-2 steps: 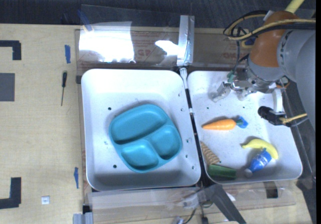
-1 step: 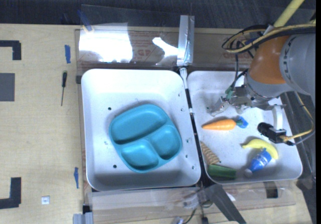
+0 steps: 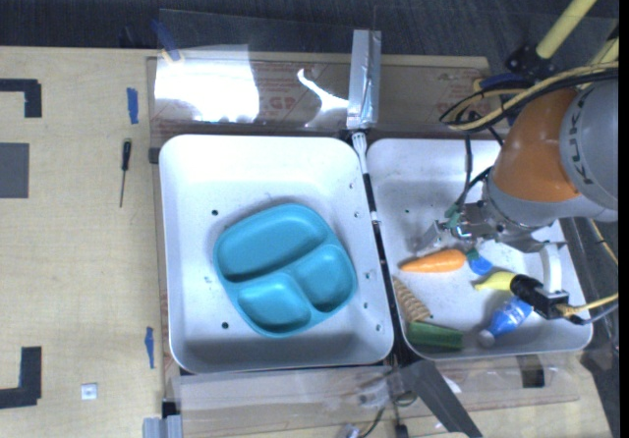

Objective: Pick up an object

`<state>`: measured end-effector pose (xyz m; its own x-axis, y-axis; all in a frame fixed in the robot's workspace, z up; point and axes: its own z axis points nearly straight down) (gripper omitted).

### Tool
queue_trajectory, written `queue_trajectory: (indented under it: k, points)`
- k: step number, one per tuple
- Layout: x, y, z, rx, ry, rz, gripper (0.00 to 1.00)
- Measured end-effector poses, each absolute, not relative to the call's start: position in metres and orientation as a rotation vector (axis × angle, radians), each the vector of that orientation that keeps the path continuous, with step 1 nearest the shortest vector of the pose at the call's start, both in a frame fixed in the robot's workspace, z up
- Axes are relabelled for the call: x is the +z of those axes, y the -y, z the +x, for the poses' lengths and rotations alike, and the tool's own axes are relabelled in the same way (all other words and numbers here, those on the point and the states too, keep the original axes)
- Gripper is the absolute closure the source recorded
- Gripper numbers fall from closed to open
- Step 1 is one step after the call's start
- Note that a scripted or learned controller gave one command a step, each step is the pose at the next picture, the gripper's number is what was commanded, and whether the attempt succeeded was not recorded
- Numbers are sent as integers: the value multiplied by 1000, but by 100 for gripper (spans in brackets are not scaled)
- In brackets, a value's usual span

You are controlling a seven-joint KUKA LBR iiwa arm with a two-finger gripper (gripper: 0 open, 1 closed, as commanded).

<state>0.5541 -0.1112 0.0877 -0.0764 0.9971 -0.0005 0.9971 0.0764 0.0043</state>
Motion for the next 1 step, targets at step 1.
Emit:
queue_trajectory:
  k: [1]
  points:
    - [141,132,530,2,-2538,1844,0]
